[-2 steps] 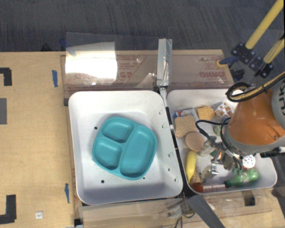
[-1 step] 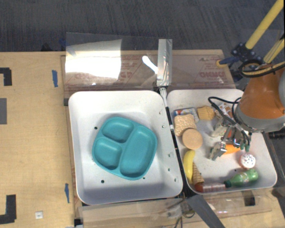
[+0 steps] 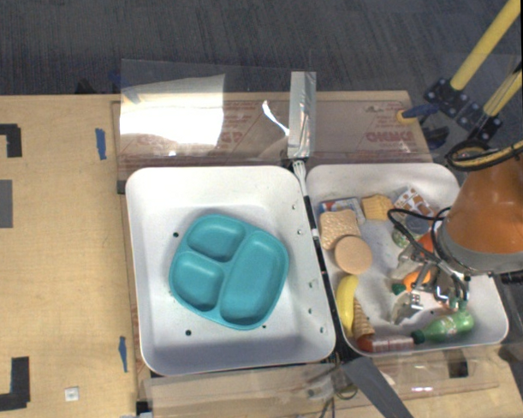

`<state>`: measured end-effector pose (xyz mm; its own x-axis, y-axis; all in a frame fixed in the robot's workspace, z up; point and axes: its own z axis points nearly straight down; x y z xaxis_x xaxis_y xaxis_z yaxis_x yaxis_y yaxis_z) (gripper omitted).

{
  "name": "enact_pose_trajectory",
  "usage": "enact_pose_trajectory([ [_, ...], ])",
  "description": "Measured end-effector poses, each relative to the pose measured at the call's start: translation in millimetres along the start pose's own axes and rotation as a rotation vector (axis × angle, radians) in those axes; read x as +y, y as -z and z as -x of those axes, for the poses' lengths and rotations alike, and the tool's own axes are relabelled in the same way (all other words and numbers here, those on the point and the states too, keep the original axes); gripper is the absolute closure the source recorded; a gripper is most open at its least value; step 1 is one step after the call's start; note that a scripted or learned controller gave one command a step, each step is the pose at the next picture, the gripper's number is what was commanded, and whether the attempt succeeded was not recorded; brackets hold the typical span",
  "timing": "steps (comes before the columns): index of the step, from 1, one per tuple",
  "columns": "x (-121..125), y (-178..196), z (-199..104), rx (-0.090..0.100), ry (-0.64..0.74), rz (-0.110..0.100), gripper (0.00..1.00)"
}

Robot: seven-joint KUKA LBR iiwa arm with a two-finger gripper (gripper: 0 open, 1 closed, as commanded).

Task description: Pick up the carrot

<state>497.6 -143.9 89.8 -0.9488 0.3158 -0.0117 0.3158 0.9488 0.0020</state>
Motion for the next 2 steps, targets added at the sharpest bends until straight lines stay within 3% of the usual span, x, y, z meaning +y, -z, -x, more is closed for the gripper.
enact_pose_trajectory([
  [1,1,12,4,-0.012,0.001,0.0,1.0],
  [2,46,143,-15,-0.004,0.045,0.002,1.0],
])
